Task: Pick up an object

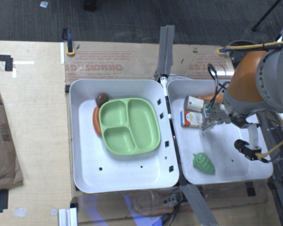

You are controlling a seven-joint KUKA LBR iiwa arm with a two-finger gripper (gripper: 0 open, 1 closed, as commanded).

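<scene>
In the right bin, a small white carton with orange and blue print lies at the far left. My gripper hangs low right against the carton's right side, under the grey wrist and its orange band. An orange item pokes out just behind the carton, partly hidden by the arm. A green bumpy object lies apart near the bin's front edge.
The left bin holds a green three-part plate, with a brown ball and an orange sausage-shaped item along the plate's left side. A grey divider rises between the bins. Cables hang at the arm's right.
</scene>
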